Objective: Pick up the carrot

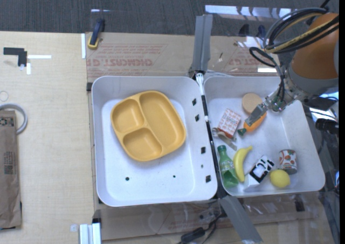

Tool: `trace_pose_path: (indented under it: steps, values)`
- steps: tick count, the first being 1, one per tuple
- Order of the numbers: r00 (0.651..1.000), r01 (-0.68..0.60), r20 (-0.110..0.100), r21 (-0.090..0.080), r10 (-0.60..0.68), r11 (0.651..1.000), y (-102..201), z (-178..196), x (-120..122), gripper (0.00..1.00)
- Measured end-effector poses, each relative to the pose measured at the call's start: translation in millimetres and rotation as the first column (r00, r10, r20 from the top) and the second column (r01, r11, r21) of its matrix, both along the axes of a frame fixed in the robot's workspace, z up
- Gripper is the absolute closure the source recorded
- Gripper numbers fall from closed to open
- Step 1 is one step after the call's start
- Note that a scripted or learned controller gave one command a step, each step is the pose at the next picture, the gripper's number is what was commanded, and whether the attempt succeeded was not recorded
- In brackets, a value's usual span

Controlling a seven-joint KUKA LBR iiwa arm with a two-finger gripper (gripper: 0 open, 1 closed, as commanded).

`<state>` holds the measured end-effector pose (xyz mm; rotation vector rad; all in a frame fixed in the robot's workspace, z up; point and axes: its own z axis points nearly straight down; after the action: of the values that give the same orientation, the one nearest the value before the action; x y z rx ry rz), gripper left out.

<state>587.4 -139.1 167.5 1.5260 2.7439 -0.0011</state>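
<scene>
The carrot is orange with a green end and lies at a slant in the upper middle of the right bin. My gripper comes down from the upper right, and its tip is at the carrot's upper end, touching or just above it. The gripper's own body hides how it meets the carrot. The carrot looks to be resting on the bin floor.
Around the carrot are a tan round piece just above it and a red-and-white box to its left. Lower down sit a green bottle, banana, black-and-white box, lemon and small can. The left bin holds a yellow divided plate.
</scene>
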Motion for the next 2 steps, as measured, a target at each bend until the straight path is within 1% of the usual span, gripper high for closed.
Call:
trace_pose_path:
  steps: [1, 2]
  values:
    - [0.999, -0.039, 0.0, 0.0, 0.039, 0.999, -35, -6, -14, 0.0]
    - [0.91, -0.415, 0.001, 0.0, 0.415, 0.91, -40, -75, 14, 0.0]
